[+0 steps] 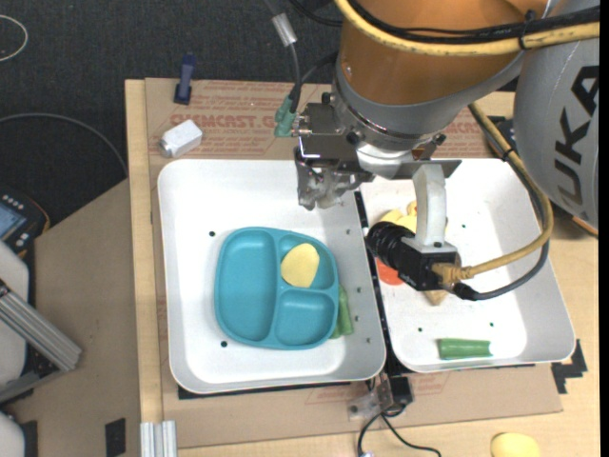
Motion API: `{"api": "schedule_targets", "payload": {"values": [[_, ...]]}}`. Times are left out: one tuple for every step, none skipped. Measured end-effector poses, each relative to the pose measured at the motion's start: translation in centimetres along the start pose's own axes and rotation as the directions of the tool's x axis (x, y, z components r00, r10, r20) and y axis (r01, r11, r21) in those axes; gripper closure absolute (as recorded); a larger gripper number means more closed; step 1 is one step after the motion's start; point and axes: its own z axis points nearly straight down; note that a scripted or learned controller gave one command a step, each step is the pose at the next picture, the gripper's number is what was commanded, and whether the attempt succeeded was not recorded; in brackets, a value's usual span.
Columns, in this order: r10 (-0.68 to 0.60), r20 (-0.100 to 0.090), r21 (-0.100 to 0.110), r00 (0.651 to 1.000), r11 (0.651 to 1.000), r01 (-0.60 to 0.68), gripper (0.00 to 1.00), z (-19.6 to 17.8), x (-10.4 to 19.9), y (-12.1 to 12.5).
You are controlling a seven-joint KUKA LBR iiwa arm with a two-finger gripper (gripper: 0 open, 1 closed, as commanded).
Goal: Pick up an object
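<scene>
My gripper (321, 196) hangs over the back right part of the left bin (190, 208), close to the divider between the two bins. A blue divided plate (252, 288) lies in that bin in front of the gripper, with a yellow piece (302, 265) in its upper right compartment. A green strip (343, 314) lies against the plate's right edge. In the right bin (533, 284) lie a green piece (463, 347), a red-orange piece (387, 272) and a yellow piece (403, 219), the last two partly hidden by a black fitting on the arm. Nothing shows in the gripper.
The arm's orange band (438, 27) and grey body cover the back of the right bin. A black fitting with a yellow hose (495, 265) hangs over that bin's middle. A small white block (181, 138) and a blue clip (185, 79) lie on the cardboard behind the left bin.
</scene>
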Motion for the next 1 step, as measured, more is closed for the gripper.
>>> {"api": "schedule_targets", "payload": {"values": [[-0.002,-0.009,-0.023,1.000,1.000,0.002,1.00,-10.88,2.96,-0.40]]}}
